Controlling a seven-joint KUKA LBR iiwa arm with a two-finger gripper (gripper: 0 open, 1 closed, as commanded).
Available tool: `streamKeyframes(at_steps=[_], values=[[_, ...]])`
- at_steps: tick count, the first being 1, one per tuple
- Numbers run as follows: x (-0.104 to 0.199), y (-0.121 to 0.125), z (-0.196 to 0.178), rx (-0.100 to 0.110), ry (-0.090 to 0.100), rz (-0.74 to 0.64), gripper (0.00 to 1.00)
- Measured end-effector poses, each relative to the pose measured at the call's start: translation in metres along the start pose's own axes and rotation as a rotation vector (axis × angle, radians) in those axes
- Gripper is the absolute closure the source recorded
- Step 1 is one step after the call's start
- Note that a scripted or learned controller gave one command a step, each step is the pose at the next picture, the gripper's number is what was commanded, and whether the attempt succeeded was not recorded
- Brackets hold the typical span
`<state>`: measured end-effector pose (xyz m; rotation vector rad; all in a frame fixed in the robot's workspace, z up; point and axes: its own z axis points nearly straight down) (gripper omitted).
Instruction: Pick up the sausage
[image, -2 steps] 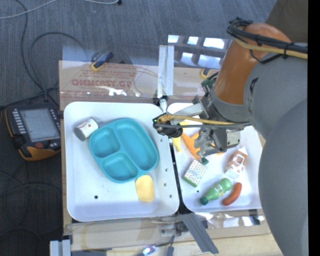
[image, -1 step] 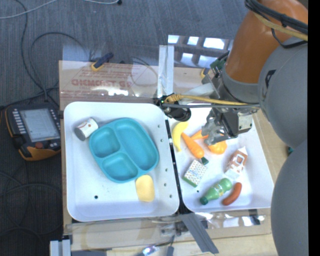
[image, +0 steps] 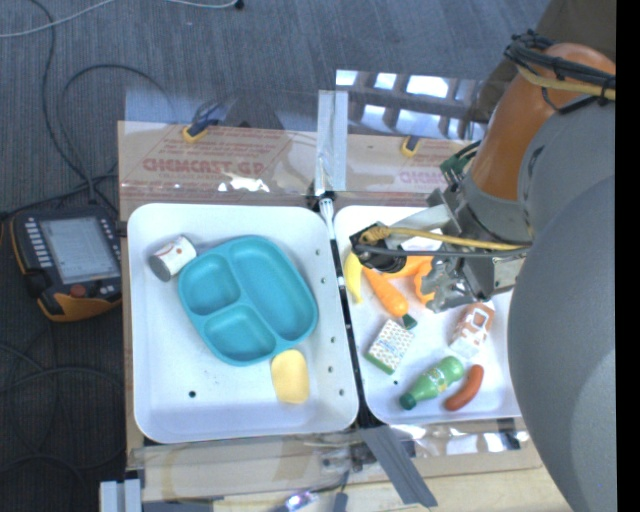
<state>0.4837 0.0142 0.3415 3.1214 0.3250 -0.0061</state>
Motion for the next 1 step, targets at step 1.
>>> streamKeyframes(at_steps=[1], values=[[-0.0076, 0.0355, 0.0641, 0.001, -0.001, 0.007, 1.0]])
